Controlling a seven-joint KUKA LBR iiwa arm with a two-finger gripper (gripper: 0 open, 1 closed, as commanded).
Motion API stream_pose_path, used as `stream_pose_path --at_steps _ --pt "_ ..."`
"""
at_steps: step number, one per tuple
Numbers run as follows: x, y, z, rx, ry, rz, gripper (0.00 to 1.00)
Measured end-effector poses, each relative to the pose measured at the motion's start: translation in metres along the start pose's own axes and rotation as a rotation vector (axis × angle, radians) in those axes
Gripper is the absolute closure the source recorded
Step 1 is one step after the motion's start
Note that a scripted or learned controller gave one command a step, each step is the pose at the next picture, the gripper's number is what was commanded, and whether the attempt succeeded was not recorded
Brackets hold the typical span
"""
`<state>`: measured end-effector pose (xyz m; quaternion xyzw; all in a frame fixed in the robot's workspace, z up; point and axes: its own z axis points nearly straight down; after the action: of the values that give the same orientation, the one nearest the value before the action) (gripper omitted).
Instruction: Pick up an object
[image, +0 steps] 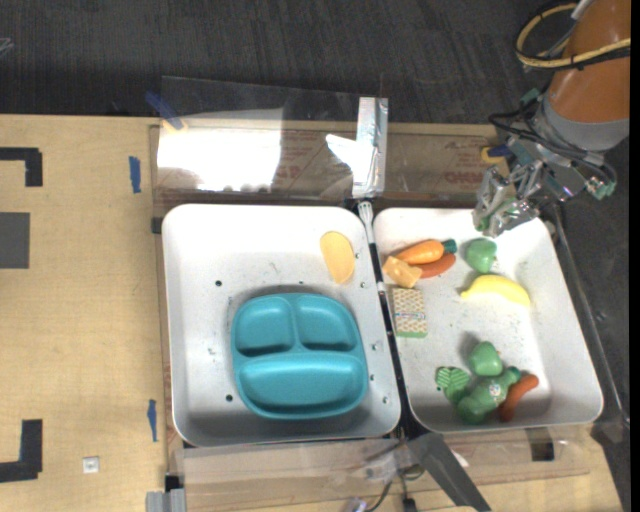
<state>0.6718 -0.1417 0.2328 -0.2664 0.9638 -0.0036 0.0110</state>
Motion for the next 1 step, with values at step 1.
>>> stream_pose_path --at_steps 1 --pt "-0.015 0.0395 0.0911 -0.019 0.018 -0.004 1.0"
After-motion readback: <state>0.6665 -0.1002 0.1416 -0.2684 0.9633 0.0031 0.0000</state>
